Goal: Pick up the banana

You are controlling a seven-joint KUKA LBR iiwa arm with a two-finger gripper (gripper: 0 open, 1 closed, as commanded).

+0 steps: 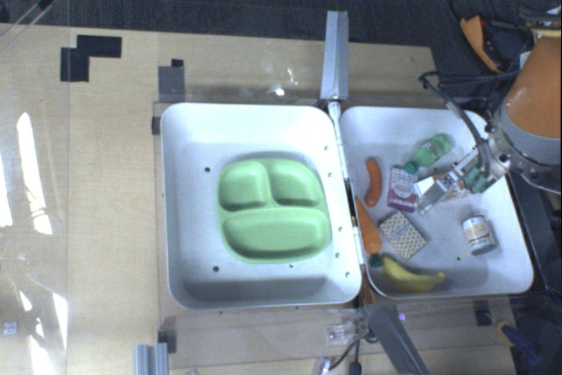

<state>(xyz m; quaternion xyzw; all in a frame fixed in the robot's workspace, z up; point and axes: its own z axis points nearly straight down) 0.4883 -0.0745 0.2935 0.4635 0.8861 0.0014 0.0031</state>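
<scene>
From my console: the banana (411,275) lies against the front wall of the right bin (518,272), beside a carrot (369,228). The gripper (439,187) hovers above mid-bin clutter, well apart; jaws' state I cannot tell.

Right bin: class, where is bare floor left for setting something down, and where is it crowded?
In the right bin, bare floor lies along the far wall, above the hot dog, and in the near right corner beyond the can. The left half is crowded: purple packet, checkered pouch, carrot, banana.
</scene>
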